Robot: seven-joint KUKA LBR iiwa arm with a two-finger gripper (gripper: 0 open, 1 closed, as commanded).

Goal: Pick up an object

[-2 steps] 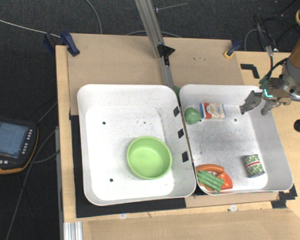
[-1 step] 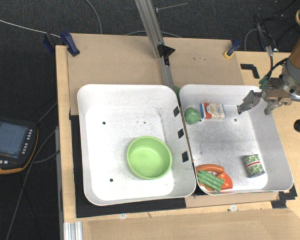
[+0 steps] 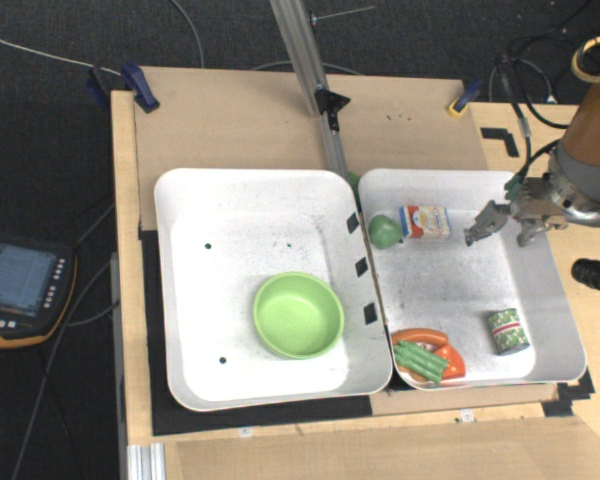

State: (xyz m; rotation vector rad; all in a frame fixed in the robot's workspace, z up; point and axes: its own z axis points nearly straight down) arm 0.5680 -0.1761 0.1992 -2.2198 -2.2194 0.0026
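My gripper point(image 3: 503, 232) hovers over the upper right part of the right bin point(image 3: 450, 283), open, with nothing between its fingers. A small white carton with a red label point(image 3: 425, 221) lies just to its left. Beside the carton, a green ball point(image 3: 384, 231) rests against the bin's left wall. A green patterned can point(image 3: 507, 330) lies toward the front right of the same bin. An orange and green toy vegetable point(image 3: 427, 356) sits at the front left corner. A green bowl point(image 3: 298, 314) stands in the left bin point(image 3: 230, 228).
A slanted metal post point(image 3: 305, 48) rises from behind the two bins. Blue clamps point(image 3: 140, 86) hold the bench board at its back corners. A handheld controller point(image 3: 20, 288) lies off the bench at far left.
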